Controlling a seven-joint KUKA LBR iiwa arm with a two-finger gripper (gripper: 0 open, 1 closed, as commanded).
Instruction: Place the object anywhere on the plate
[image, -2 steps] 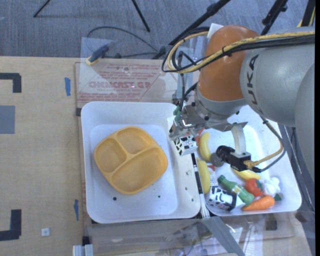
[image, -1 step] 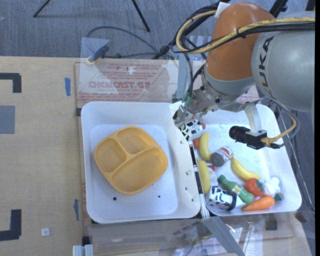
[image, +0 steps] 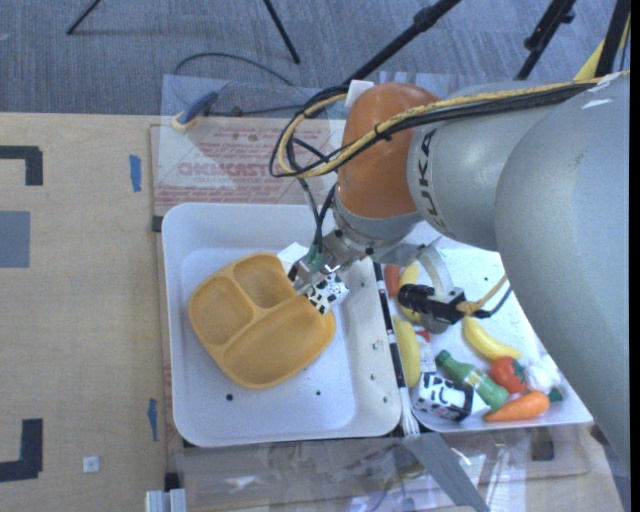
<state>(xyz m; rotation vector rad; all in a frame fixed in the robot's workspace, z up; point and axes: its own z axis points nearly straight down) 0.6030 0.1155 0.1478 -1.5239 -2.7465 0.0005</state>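
Sitting in left bin (image: 190, 400): yellow divided plate (image: 262, 320), bare white floor around it on left and below. Gripper (image: 314, 272) just off plate's right rim, fingers clamped on black-and-white spotted object (image: 325, 293). Right of plate, second bin (image: 520, 415) crowded: bananas (image: 487, 342), carrot (image: 518, 407).

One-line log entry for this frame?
arm: over bins' divider | gripper: at plate's right edge, black-and-white spotted toy just below it | grasp: unclear | toy on plate: not yet
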